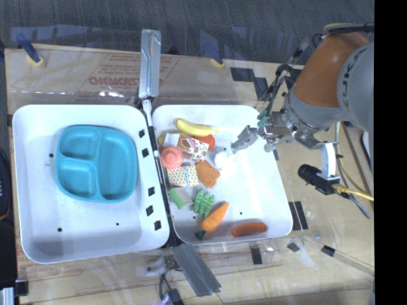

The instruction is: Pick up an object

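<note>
Seen from the camera above: two white bins are set side by side on the surface. The right bin (270, 189) is taken as the landmark here. Just to its left, touching along a shared edge, the left bin (32, 170) is seen, and a blue divided plate (97, 162) is lying flat in it.

Inside the right bin, toys are crowded toward its left half. A yellow banana (194, 128) is lying near the bin's far wall. Just in front of the banana, a white and red packet (194, 147) is seen, and a pink round toy (171, 157) is set beside it, close to the bin's left wall. A checkered pastel block (183, 176) is lying just in front of the pink toy, and an orange-brown piece (207, 173) is resting beside it, toward the bin's middle. A green ribbed piece (203, 203) is found nearer the front, with a carrot (213, 218) touching it at a slant. A red sausage (248, 229) is lying alone by the bin's front wall.

The arm is reaching in over the bin's right rim. The hand (240, 141) is held above the bin's far right part, just right of the orange-brown piece. Nothing is seen between its fingers; whether they are parted or closed cannot be told.
</note>
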Robot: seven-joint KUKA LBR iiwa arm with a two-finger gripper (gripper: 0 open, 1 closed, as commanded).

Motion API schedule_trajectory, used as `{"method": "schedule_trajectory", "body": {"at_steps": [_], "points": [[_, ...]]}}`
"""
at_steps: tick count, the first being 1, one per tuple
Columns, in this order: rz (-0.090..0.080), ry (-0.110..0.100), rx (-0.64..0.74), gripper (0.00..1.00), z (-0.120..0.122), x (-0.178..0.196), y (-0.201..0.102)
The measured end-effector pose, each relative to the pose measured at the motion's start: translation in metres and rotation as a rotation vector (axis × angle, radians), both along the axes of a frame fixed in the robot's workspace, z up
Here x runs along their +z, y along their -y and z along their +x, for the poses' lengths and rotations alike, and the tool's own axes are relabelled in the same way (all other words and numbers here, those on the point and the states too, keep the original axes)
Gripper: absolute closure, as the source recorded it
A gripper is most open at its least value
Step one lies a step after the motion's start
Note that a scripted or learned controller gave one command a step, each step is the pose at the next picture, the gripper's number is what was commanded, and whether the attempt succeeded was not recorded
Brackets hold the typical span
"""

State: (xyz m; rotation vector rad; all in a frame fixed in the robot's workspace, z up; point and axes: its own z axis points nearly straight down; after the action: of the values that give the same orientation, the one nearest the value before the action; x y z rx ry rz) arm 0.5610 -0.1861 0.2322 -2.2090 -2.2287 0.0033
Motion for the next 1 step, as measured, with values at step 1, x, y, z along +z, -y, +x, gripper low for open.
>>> {"method": "schedule_trajectory", "body": {"at_steps": [1], "points": [[-0.001, 0.002, 0.086, 0.0, -0.0146, -0.1404, -0.0459]]}}
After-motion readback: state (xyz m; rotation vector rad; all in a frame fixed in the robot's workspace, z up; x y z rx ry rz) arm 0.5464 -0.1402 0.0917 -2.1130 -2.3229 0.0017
